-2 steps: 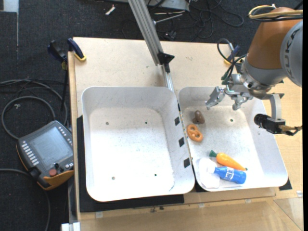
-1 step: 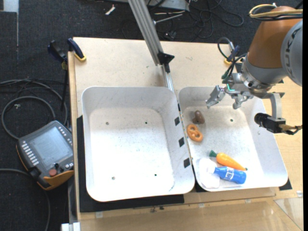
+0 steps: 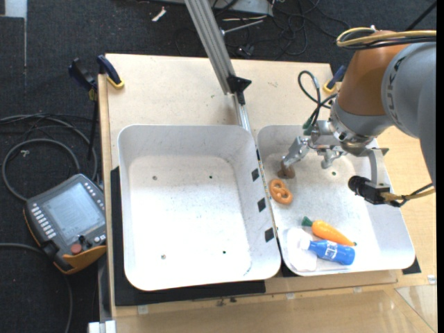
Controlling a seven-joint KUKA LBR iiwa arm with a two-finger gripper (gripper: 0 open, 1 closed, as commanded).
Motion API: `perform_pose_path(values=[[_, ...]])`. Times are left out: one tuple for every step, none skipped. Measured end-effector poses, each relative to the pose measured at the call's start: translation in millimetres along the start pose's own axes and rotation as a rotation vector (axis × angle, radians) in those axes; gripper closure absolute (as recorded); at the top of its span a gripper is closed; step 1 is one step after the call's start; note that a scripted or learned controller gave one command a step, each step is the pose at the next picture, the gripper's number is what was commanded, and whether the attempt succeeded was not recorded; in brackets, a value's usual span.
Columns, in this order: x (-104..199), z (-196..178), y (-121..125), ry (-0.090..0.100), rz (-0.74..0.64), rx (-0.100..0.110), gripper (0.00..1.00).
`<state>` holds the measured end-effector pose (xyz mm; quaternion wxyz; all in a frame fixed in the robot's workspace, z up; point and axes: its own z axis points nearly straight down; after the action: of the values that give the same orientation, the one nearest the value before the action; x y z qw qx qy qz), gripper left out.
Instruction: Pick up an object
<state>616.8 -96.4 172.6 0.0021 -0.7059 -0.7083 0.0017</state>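
Note:
My gripper [image 3: 309, 167] hangs over the back part of the right bin [image 3: 388, 220], its two fingers spread open with bare bin floor between them. Its left fingertip [image 3: 287, 172] looks brown and sits just above a small orange pretzel-shaped piece [image 3: 281, 192], apart from it. Nearer the front of the same bin lie an orange carrot toy [image 3: 331, 232] with a green top, a blue bottle [image 3: 333, 252] and a flat white piece [image 3: 298, 250] beside it.
The left bin [image 3: 139, 151] stands alongside, sharing a middle wall with black clips [image 3: 262, 203]. A slanted metal rail [image 3: 211, 37] reaches down to the bins' back edge. A black cable end [image 3: 368, 188] hangs right of the gripper. A teach pendant [image 3: 66, 220] lies on the floor at left.

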Motion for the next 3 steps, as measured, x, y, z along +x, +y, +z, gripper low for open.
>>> perform_pose_path(values=[[-4, 62, 4, 0.000, 0.004, 0.000, 0.00], [-3, 74, 7, -0.001, 0.005, -0.013, 0.00], [-3, 66, 5, -0.001, 0.004, -0.008, 1.00]])
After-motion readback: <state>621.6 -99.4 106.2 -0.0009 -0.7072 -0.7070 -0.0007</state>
